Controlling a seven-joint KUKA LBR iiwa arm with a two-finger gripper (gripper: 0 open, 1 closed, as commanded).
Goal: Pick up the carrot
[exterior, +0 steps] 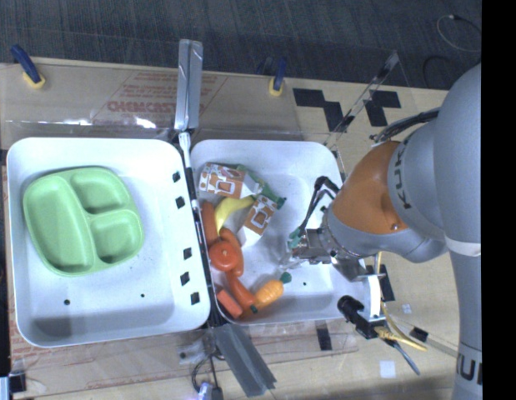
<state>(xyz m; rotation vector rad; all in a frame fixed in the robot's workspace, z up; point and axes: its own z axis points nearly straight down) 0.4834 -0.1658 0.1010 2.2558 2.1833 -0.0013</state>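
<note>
The arm's grey and orange wrist rises closest to the lens, masking the claw beneath it, so its state cannot be told. Taking the right bin as landmark: to its left, in the neighbouring bin, lies a green divided tray. Along the right bin's left wall sits a heap: cartons, a banana, a red tomato-like piece. The carrot lies at the heap's lower end, near the bin's front wall, left of the claw and apparently apart from it. The likely risks are closing on a neighbouring orange piece, or nudging the carrot against the wall so it slips out.
</note>
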